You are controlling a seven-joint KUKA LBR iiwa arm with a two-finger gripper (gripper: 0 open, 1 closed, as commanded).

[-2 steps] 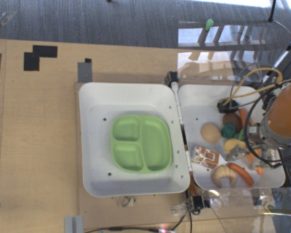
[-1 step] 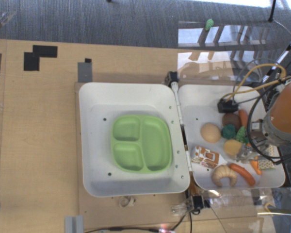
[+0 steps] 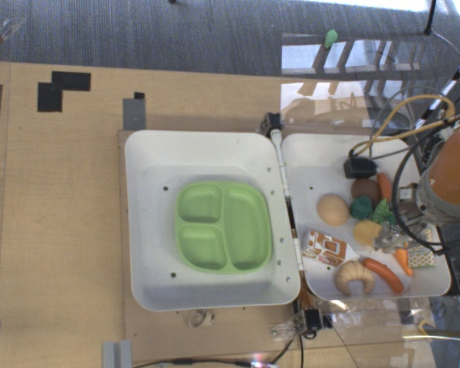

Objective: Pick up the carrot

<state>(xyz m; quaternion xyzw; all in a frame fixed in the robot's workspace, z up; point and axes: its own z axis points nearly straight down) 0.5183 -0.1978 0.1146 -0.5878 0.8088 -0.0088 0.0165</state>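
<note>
Your gripper (image 3: 389,240) hangs low in the right bin (image 3: 310,156), but you cannot tell from this angle how its tips stand or whether anything sits between them. Just right of it lies the small carrot (image 3: 403,261), orange, angled toward the bin's near corner. Left of the gripper you have a yellow lemon (image 3: 366,231), with a green broccoli floret (image 3: 361,207) beyond it. Nearer the camera lie a sausage (image 3: 385,274) and a croissant (image 3: 355,277). Far left, the other bin (image 3: 146,205) holds a green divided plate (image 3: 224,227).
</note>
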